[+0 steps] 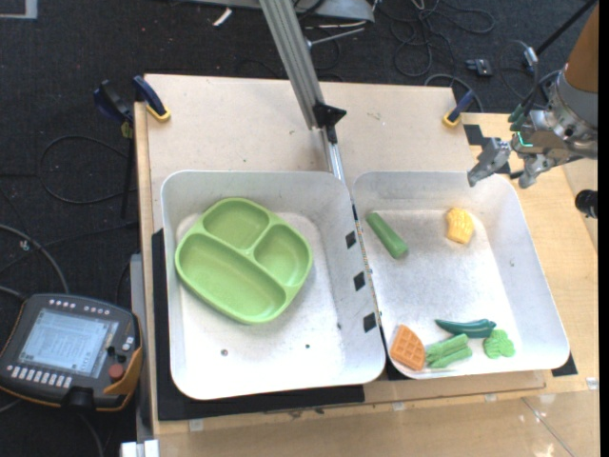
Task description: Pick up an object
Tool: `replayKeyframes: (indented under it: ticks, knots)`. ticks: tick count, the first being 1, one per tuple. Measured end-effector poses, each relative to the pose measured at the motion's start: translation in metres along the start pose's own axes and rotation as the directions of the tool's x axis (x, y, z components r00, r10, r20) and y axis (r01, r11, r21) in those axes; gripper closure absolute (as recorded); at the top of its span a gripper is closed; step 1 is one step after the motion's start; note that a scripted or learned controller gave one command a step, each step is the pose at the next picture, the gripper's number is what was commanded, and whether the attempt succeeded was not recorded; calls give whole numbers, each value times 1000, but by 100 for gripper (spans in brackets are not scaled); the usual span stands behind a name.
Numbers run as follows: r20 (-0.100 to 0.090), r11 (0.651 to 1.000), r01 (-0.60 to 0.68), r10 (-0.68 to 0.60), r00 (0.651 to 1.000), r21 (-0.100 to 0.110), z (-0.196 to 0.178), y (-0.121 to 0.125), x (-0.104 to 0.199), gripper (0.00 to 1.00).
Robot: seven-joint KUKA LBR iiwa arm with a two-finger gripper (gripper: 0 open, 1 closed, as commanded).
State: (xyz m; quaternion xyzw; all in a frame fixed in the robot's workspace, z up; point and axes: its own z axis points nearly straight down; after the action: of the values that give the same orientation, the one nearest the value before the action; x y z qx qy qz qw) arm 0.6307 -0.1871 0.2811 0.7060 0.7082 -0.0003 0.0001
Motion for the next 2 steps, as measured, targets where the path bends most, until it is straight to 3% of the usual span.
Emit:
replayKeyframes:
  ticks: [1, 2]
  knots:
    - [2, 1000, 3, -3, 1000, -2, -10, 1, 0, 100]
    - [-3, 1000, -4, 4, 1000, 9, 94, -28, 15, 100]
